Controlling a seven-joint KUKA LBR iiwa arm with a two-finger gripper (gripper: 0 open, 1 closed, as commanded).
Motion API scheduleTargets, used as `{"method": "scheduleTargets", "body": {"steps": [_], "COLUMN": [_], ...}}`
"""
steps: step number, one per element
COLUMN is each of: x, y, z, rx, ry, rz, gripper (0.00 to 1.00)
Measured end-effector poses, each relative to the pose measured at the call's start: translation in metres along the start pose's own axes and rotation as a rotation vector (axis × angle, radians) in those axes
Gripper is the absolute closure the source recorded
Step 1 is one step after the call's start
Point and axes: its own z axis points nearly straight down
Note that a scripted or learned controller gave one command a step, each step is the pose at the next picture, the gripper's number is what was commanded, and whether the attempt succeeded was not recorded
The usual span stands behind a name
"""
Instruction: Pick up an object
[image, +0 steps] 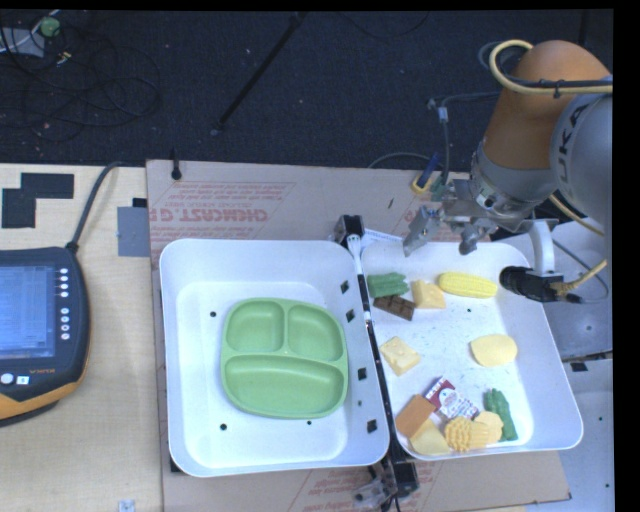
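The grey arm with its orange band (545, 75) comes in from the right and hangs over the far edge of the right bin (545, 395). The claw (445, 236) points down there, its two fingers set well apart with bare white bin floor showing between them; it holds nothing and touches nothing.

There are two white bins. The left bin (190, 300) carries one green divided plate (284, 357) with three compartments.

The right bin holds the small things. Far side, just near of the claw: one corn cob (467, 286), one green block (387, 284), one brown block (399, 308) touching it, and one pale yellow wedge (428, 294) between the brown block and the corn. In the middle lie one yellow cheese piece (400, 354) and, to its right, one round yellow slice (494, 350). At the near end sits a heap: one orange block (414, 413), one red and white packet (450, 398), one waffle-patterned yellow piece (466, 433) and one green vegetable (500, 414).

A handheld screen pendant (35, 325) lies well to the left, on the bench.
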Motion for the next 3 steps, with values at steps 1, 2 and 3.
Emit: {"method": "scheduleTargets", "body": {"steps": [1,2,3], "x": [-0.029,-0.004,-0.013], "y": [-0.015,-0.019,-0.006], "z": [0.118,0.158,0.157], "rx": [0.028,0.016,0.020], "ry": [0.004,0.003,0.004], "rz": [0.004,0.002,0.001], "gripper": [0.00,0.00,0.00]}}
